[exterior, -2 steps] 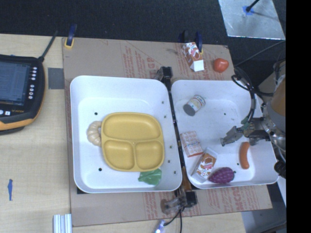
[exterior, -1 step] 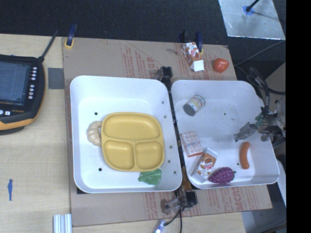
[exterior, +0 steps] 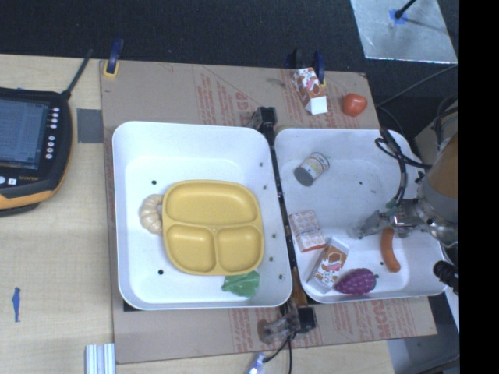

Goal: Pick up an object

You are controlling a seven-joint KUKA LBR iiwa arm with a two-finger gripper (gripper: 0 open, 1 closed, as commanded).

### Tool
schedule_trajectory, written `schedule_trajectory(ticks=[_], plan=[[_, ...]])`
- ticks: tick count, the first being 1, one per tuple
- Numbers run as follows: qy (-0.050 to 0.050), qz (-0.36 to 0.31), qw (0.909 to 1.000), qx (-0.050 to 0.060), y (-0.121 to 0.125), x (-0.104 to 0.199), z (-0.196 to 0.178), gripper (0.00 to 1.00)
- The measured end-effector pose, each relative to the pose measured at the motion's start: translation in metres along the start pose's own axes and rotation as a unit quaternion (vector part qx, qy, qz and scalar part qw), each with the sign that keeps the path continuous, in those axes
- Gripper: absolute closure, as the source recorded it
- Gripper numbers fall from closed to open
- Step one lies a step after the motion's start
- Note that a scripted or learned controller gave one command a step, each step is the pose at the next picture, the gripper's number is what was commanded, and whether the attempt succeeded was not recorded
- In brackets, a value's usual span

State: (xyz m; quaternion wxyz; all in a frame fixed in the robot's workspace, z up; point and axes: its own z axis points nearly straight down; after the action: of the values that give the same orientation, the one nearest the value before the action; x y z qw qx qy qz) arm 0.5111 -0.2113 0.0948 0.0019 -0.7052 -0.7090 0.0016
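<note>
A: Right bin [exterior: 343, 142], contents and room?
B: Can [exterior: 312, 167] lying toward the far-left; bare floor around it. Two small cartons [exterior: 306, 231] [exterior: 329, 262] by the left wall. Purple grapes [exterior: 356, 281] at the near rim. Sausage [exterior: 390, 252] near the right side, gripper [exterior: 381, 223] just beside its upper end, fingers spread, pinching nothing.
A: Left bin [exterior: 132, 154]?
B: Yellow divided tray [exterior: 212, 224], centre; pale bread roll [exterior: 151, 213] touching its left edge; green piece [exterior: 241, 284] at its near-right corner. Open floor along the far wall.
A: Outside?
B: Carton [exterior: 309, 89] and tomato [exterior: 354, 104] beyond the far rim.
</note>
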Motion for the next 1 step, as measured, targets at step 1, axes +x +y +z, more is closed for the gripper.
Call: schedule_trajectory(ticks=[1], plan=[[-0.001, -0.001, 1.0, 0.0, 0.0, -0.0012, -0.0105, 1.0]])
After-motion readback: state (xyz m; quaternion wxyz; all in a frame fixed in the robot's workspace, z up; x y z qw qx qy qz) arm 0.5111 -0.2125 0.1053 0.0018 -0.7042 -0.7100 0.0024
